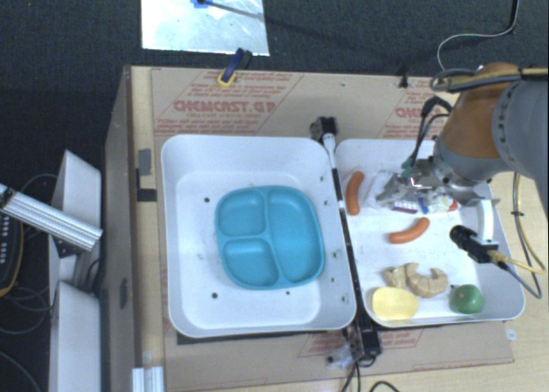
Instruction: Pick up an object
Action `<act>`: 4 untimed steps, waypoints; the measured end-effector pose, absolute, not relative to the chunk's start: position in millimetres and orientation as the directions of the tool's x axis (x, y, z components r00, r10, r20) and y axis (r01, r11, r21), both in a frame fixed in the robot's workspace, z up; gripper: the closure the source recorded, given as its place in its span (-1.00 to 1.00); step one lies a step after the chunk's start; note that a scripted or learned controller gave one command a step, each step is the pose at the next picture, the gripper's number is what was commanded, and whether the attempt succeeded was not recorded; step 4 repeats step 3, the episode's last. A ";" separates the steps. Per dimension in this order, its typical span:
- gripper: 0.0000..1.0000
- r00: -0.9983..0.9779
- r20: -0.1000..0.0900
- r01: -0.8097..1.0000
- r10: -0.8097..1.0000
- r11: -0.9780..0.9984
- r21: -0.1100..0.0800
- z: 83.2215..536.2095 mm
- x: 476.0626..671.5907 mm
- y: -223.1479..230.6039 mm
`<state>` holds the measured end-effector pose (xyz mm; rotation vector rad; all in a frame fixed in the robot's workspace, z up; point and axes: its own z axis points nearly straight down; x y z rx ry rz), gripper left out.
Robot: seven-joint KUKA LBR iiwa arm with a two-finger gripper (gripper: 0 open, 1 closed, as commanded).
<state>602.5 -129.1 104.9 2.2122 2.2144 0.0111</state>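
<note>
My gripper (405,189) hangs low over the back part of the right bin (506,296), with the grey arm and its orange band coming in from the right. Directly beneath and just right of it lies a small object with purple, white and red parts (422,205), partly hidden by the gripper. An orange sausage (352,192) lies along the bin's left wall, left of the gripper. A second orange sausage (408,231) lies just in front of it. Nothing shows as lifted.
Near the right bin's front edge lie a beige croissant-like piece (418,279), a yellow lemon-like object (394,303) and a green round fruit (467,298). The left bin (184,210) bears a blue divided plate (268,236). A divider bar (339,210) runs between the bins.
</note>
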 end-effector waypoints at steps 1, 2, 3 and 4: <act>-1.00 -0.001 -0.001 1.000 1.000 0.001 0.001 84.4 569.1 -150.5; 1.00 -0.002 -0.001 1.000 1.000 0.002 0.004 95.2 570.2 -150.3; 1.00 -0.004 0.000 1.000 1.000 0.004 0.004 185.2 572.0 -77.8; 1.00 -0.004 0.000 1.000 1.000 0.004 0.004 185.2 572.0 -77.8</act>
